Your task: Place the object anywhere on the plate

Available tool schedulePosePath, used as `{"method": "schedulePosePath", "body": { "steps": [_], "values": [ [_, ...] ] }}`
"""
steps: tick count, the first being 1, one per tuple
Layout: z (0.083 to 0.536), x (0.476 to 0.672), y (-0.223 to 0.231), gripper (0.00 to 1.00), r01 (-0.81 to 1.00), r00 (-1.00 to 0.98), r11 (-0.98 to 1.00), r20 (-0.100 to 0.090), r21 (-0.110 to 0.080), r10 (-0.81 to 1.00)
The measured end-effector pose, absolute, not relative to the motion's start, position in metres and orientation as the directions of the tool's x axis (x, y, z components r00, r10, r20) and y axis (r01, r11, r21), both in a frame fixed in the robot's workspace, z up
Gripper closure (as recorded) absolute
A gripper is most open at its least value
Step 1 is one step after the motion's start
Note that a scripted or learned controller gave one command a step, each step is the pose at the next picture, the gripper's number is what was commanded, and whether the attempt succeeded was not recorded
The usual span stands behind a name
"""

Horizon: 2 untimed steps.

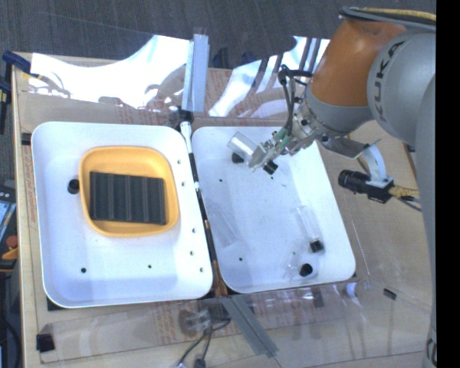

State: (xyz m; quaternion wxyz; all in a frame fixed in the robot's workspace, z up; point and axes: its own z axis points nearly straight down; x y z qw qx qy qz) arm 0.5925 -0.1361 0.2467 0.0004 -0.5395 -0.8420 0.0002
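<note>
A yellow plate (127, 163) sits in the left bin (54, 274). A black ridged rectangular object (130, 196) lies flat in the plate's middle. My gripper (258, 158) hangs over the far part of the right bin (245, 274), well to the right of the plate and apart from the black object. I see nothing held in it.
A small black piece (73, 185) lies in the left bin beside the plate's left rim. The right bin holds a small black bit (236, 158) near the gripper, a clear tube (307, 222), and two small dark pieces (317, 245) (306, 269) at its near right corner.
</note>
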Motion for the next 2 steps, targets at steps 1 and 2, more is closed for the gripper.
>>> {"method": "schedulePosePath", "body": {
  "steps": [1, 2],
  "values": [
    [0.247, 0.593, -0.136, 0.00, 0.909, -0.418, 0.418, 0.000, 0.000, 0.909],
    [0.247, 0.579, -0.083, 0.00, 0.888, -0.460, 0.460, 0.003, -0.002, 0.888]
  ]
}}
